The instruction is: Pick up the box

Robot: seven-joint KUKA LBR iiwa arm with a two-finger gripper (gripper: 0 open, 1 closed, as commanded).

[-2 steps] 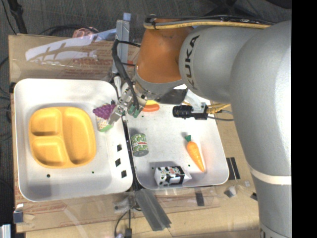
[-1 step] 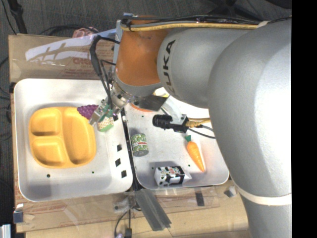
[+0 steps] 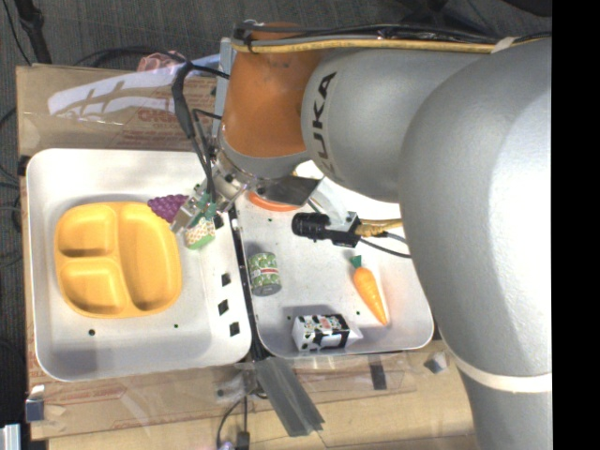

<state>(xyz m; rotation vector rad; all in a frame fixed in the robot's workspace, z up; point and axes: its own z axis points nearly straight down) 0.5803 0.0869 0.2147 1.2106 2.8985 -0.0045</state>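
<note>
Currently: box (image 3: 321, 332) long axis left-right, right bin (image 3: 412, 331) | fingers (image 3: 199, 216) state unclear

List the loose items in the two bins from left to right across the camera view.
yellow divided plate → purple grapes → green-banded can → box → carrot

The box (image 3: 321, 332) I am after is small, white with black patches and a few spots of colour on its printed face. It lies flat on the floor of the right bin (image 3: 412, 331), close to that bin's near rim, turned slightly askew to the edge. It sits apart from everything else, untouched, with nothing resting on it.
</note>
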